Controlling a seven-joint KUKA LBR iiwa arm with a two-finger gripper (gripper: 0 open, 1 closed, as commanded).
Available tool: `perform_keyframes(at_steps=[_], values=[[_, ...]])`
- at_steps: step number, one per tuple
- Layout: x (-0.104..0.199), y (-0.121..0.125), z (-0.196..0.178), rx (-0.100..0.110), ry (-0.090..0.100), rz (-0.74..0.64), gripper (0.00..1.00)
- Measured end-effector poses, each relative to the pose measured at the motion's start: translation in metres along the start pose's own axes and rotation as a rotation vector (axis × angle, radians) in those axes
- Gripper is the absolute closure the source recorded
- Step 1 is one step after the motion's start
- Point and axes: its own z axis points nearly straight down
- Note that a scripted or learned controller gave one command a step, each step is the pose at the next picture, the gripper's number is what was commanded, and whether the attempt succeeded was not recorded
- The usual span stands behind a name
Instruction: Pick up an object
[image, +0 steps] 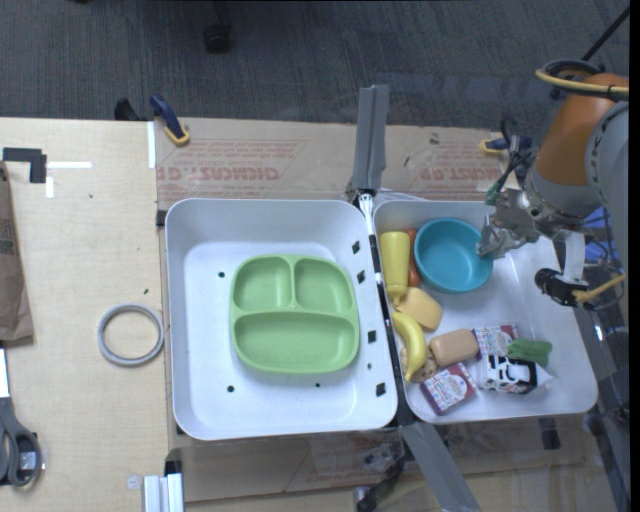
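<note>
My gripper (497, 238) hangs at the right rim of the blue bowl (452, 256) in the right bin (560, 350), with the grey arm and its orange band behind it at the upper right. Nothing shows between its tips. Left of the bowl stands a yellow cup (395, 257). Below it lie a banana (409, 343), a tan bread-like piece (421, 308), a brown block (453, 347), a red-and-white packet (447, 388) and a black-and-white toy with a green part (515, 366).
The left bin (195, 330) holds a green divided plate (295, 314). A grey metal bar (370, 140) rises between the bins at the back. A grey ring (131, 333) lies on the bench to the left. Bare floor of the right bin lies at its right side.
</note>
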Motion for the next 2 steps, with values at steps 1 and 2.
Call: perform_keyframes(at_steps=[1,2], values=[[0.000,0.000,0.000,0.000,0.000,0.000,0.00],[0.045,-0.025,0.026,-0.009,0.002,-0.102,0.00]])
